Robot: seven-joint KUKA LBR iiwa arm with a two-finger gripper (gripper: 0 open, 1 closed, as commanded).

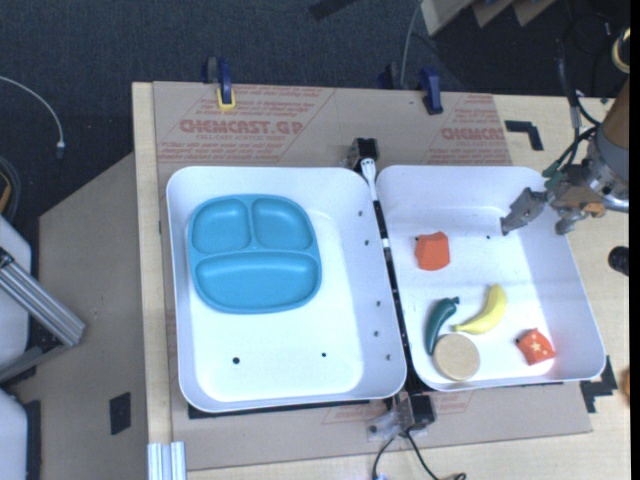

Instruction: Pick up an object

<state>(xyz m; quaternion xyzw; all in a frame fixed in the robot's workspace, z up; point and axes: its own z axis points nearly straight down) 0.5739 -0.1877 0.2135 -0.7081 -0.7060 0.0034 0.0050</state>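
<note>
Board (250, 118) printed "CHEMCAST GP", red; jaws (545, 211) spread, holding nothing, over right bin (590, 308).

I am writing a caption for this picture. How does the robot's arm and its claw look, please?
The claw has two dark grey fingers on a grey metallic body with small orange-brown parts. Black cables run along the pale arm above it.
</note>
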